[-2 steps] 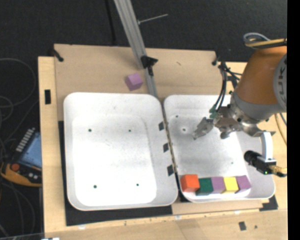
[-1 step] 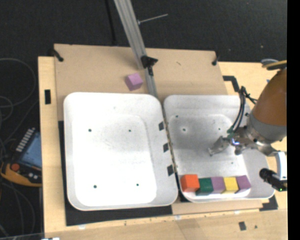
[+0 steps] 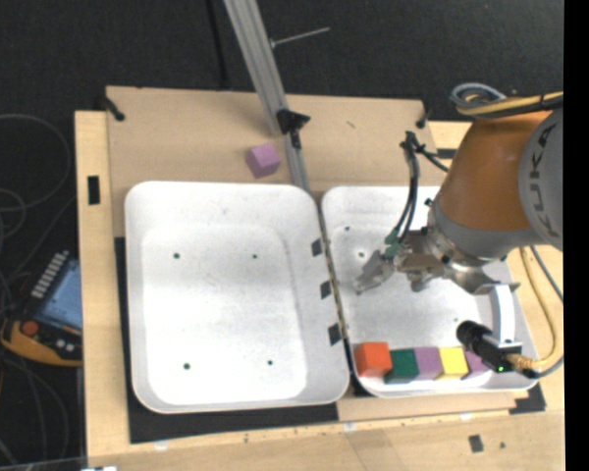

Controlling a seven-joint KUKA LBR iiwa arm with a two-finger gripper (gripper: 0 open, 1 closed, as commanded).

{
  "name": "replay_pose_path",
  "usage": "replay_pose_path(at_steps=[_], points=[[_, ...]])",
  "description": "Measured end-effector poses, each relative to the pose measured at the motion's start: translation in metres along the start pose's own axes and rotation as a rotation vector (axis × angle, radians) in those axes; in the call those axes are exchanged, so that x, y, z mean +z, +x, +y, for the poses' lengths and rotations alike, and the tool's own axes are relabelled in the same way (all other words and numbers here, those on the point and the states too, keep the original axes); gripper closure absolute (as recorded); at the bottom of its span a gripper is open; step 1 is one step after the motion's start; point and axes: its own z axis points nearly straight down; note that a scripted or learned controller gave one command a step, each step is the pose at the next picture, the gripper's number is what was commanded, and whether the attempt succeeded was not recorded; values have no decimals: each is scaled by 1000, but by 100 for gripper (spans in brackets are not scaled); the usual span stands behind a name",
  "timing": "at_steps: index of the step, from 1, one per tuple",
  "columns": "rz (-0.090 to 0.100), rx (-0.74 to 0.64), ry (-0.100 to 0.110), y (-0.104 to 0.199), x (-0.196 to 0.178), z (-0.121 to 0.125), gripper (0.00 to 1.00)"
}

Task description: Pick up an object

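Row of blocks: nearest the camera, four counted, side by side along the near wall of the right bin, nearer the camera than the pincer and apart from it.
Order in the row: orange block (image 3: 374, 358) almost straight below the pincer in the view, then green block (image 3: 403, 364), purple block (image 3: 428, 362) and yellow block (image 3: 454, 362), running off toward the arm's side, each touching the next.
Fifth piece: one purplish patch just past the yellow block, partly hidden; whether it is another block cannot be told.
Pincer (image 3: 371, 273): one, over the floor of the right bin, pointing toward the view's left; whether it stands wide or narrow cannot be told.
Arm (image 3: 491, 180): one, grey with an orange band, to the view's right of the pincer.
Right bin (image 3: 373, 209): one, white and shallow, directly under the pincer.
Black clips (image 3: 326, 288): three, along the seam between the bins, just to the view's left of the pincer.
Left bin (image 3: 226, 214): one, beyond the clips from the pincer, edge to edge with the right bin; four dark dots on its floor.
Lilac cube (image 3: 263, 160): one, on the bare counter (image 3: 98, 263) behind the left bin, well apart from the pincer, up and to the view's left.
Metal rail (image 3: 265, 77): one, slanting from the view's top down to the far end of the seam, beyond the pincer.
Handheld pendant (image 3: 49, 307): one, off the counter, farthest from the pincer at the view's left, among black cables.
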Motion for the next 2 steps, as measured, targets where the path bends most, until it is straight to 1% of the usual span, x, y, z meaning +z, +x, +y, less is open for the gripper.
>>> replay_pose_path(at_steps=[1, 2], points=[[-3, 8, 2, -5, -8, 0, 100], [-3, 6, 0, -6, -18, 1, 100]])
